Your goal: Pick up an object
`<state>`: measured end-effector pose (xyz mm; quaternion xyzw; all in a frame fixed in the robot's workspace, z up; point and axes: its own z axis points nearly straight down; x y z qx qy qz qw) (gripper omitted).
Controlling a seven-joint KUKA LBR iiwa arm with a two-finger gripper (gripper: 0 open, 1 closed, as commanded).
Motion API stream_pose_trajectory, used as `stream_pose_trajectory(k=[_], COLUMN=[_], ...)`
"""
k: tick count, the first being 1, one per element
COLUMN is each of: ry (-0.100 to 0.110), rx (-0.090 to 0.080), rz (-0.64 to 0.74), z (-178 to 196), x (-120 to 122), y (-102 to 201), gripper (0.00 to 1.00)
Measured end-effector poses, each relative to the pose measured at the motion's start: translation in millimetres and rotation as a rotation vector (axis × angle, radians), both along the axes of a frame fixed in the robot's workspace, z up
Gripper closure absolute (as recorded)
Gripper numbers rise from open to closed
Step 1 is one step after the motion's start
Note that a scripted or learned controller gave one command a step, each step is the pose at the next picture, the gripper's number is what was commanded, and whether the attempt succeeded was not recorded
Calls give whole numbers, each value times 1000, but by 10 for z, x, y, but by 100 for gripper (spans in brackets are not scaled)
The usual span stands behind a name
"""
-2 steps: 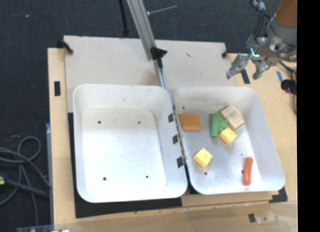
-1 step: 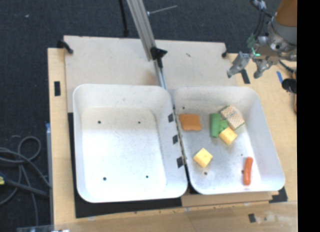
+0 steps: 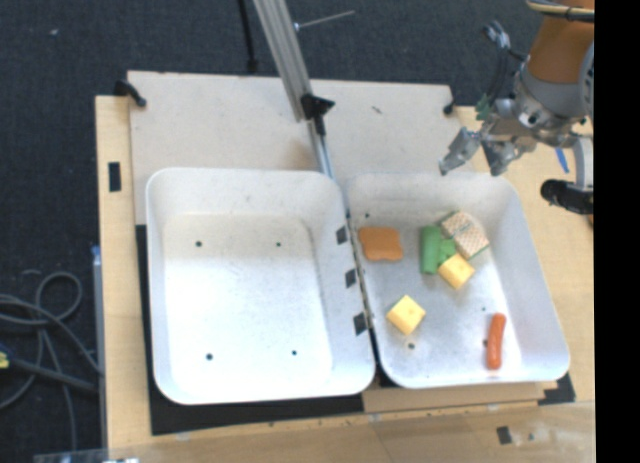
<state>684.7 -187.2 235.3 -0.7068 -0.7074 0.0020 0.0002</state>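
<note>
Dark carpet surrounds a pale wooden desk (image 3: 115, 251), and a slanted aluminium post (image 3: 283, 46) rises from its far side, likely the mast for the overhead camera. Two shallow white bins sit side by side on a black mat so that objects can be moved across a short gap. From the centre of the desk, the left bin (image 3: 170, 201) lies at nine o'clock and the right bin (image 3: 530, 251) at three o'clock, its floor carrying all the pickable pieces.

Within the right bin, an orange block (image 3: 380, 244) rests at ten o'clock near the dividing rims. A green block (image 3: 434, 249), a speckled tan cube (image 3: 466, 232) and a yellow cube (image 3: 457, 271) crowd together at about one o'clock, touching or nearly so, which would make a clean pinch awkward. Another yellow cube (image 3: 406, 314) sits alone near the middle at seven o'clock, and a small orange-red sausage shape (image 3: 494, 340) lies at five o'clock close to the wall. The lone yellow cube looks the easiest target, since it stands free on all sides.

The gripper (image 3: 482, 156) hangs above the bin's far rim at twelve o'clock, clear of every object, probably staged high before a descent. Its jaws appear spread apart with nothing between them.
</note>
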Motion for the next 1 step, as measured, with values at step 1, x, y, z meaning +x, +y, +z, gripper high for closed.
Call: stream_pose_trajectory(k=[1], ry=[0], rx=[0], rz=[-1], z=[-440], x=[26], y=[-68], gripper=[0])
